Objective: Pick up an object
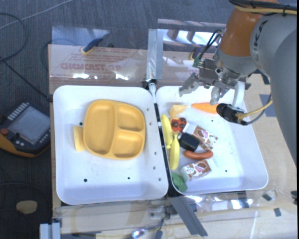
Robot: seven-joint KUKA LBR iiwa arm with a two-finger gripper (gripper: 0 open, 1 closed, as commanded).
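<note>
From the camera view, two shallow white bins sit side by side on the bench. The left bin (70,183) carries a yellow divided plate (113,129) with three compartments, lying flat near the bin's middle, and a small pale yellow piece (78,138) touching the plate's left edge.

The right bin (249,168) holds a cluster of toy food toward its left side. A banana (169,141) lies along the left wall, lengthwise. Just beside it sit a small red item (178,124), a black block (188,142), and a brown-and-white wrapped bar (205,137) to the block's right. Below those lie a red sausage (198,154), a second wrapped bar (197,170), and a green piece (179,182) in the bin's near-left corner. A pale wedge (177,110) rests near the far-left corner, and an orange carrot (208,107) lies next to it toward the right.

The arm (249,31), grey with an orange band, reaches in from the right. Its hand (203,89) hovers over the far part of the right bin, fingers spread apart with nothing between them; the carrot lies just under the hand, and I cannot tell whether they touch.

On the floor at the left lies a handheld controller (21,128).
</note>
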